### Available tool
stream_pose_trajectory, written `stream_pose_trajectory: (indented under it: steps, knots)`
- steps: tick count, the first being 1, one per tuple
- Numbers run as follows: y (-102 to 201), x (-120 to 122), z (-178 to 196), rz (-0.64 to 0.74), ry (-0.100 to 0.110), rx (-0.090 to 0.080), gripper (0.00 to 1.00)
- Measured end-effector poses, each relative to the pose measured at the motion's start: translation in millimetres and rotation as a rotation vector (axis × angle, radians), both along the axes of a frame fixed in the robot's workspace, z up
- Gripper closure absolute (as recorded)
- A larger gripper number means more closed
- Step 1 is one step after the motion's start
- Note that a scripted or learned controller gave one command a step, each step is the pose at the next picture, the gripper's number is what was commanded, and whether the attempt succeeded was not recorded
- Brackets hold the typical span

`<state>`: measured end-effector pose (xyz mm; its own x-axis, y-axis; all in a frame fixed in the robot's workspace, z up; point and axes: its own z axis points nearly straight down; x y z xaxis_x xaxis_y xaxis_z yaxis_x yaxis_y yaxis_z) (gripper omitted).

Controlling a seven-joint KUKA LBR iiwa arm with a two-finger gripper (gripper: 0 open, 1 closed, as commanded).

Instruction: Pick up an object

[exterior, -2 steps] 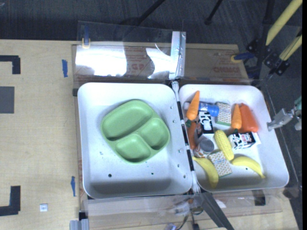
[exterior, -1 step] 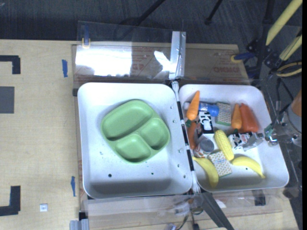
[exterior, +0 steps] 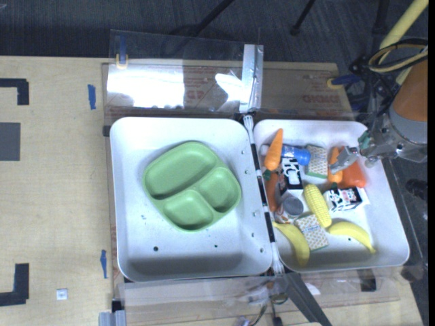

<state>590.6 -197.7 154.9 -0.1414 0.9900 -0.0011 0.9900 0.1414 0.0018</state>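
Note:
The right bin (exterior: 393, 209) holds a pile of toy food. Along its left side lies a carrot (exterior: 274, 148). A yellow corn cob (exterior: 317, 204) sits in the middle, with one banana (exterior: 351, 231) at the front right and another banana (exterior: 293, 238) at the front left. A black-and-white carton (exterior: 344, 198) lies beside an orange object (exterior: 353, 176). My gripper (exterior: 348, 156) hangs low over the bin's back right, right at the orange object's top edge. I cannot tell from here whether anything is held.
The left bin (exterior: 122, 182) bears a green divided plate (exterior: 192, 185). A clear plastic sheet (exterior: 183, 80) stands behind the bins. In the right bin there are also a blue packet (exterior: 299, 156), a second carton (exterior: 292, 170), a grey can (exterior: 293, 206) and a patterned square (exterior: 313, 232).

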Motion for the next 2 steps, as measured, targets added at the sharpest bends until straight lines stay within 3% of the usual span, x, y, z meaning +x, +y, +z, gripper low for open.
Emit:
stream_pose_trajectory:
  steps: [1,2]
  knots:
    - [-15.1,16.8,-60.6,0.070,-0.010,0.012,0.00]
    - [-15.1,16.9,-60.5,0.069,-0.011,0.012,0.00]
